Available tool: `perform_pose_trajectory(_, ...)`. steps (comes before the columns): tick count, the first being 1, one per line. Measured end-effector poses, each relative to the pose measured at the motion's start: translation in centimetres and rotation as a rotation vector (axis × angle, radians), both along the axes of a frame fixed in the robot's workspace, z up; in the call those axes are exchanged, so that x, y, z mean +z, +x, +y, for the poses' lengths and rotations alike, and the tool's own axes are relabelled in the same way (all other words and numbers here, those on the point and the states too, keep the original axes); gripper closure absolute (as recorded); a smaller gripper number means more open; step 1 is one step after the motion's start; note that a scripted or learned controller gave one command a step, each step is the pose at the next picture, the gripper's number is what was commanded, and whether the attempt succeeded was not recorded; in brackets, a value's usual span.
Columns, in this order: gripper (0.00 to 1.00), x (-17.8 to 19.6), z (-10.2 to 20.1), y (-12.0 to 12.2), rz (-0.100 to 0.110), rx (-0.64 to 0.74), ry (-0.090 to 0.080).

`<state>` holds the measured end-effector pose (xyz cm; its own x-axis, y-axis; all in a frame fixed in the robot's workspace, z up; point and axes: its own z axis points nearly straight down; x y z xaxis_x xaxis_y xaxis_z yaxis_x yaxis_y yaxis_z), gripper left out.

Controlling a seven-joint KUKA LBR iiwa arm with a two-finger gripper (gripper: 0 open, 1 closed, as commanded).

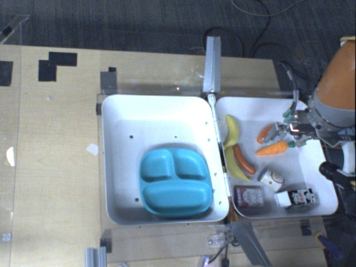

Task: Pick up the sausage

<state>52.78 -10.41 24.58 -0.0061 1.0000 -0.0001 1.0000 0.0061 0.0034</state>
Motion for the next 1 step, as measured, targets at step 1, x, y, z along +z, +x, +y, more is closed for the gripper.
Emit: perform_pose_trajectory(1, 0.00, -6.11, -4.60, 4.42, 0.000, 0.053, -0.001)
